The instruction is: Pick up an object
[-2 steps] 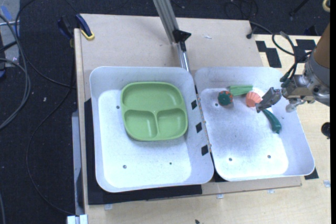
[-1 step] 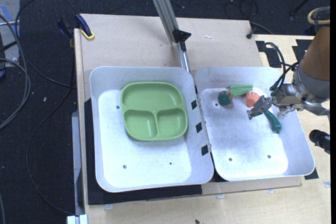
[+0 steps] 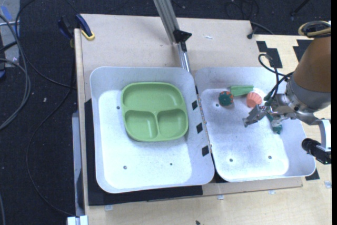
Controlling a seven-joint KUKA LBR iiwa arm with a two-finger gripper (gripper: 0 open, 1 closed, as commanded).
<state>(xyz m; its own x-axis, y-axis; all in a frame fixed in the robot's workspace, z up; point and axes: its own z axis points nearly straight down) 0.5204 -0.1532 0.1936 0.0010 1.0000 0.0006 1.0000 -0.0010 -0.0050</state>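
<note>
While the gripper (image 3: 255,115) hangs low in the right bin (image 3: 247,158) with nothing in it, fingers spread, the toys (image 3: 239,96) lie beside it, not yet picked up.

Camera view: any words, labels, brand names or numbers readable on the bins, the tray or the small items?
None can be read. The green tray, both white bins and the small items near the gripper carry no visible print; the black marks between the bins are plain shapes, not text.
</note>
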